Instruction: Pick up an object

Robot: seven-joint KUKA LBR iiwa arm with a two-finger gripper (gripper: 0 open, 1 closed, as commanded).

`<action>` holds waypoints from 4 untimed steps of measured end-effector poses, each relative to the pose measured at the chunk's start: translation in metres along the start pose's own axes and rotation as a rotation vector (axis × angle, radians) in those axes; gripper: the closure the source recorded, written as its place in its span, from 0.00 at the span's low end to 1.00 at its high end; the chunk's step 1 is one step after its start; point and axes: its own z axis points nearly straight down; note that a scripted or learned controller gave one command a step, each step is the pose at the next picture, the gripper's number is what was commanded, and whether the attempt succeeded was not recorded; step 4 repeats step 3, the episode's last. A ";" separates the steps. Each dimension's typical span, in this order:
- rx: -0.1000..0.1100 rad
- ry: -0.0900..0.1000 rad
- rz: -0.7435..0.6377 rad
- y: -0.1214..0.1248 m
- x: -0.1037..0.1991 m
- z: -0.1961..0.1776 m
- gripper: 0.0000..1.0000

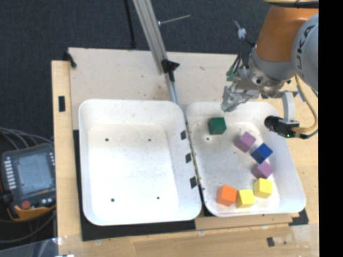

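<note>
Gripper (231, 101) hovers above the right bin's (284, 197) far edge, nothing between its fingers, grip state unclear. Green cube (217, 125) sits just below, near that edge. Approach step; next, descend onto it.

Quick tally: two white bins, one on the left (134, 162) and one on the right (225, 165) of the frame. Seven blocks total, all sitting in the right bin. That's one green block (217, 125) near the top, two purple ones (246, 141) (263, 169), one blue block (262, 152) between them, two yellow ones (263, 187) (246, 197) at lower right, and one orange block (226, 195) beside those.
</note>
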 end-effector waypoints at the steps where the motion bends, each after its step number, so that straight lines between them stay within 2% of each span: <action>1: 0.001 0.000 -0.001 -0.011 0.059 0.000 1.00; 2: 0.002 0.000 -0.001 -0.018 0.111 0.018 1.00; 3: 0.002 0.001 -0.001 -0.031 0.162 0.014 1.00; 4: 0.002 0.001 -0.001 -0.031 0.162 0.014 1.00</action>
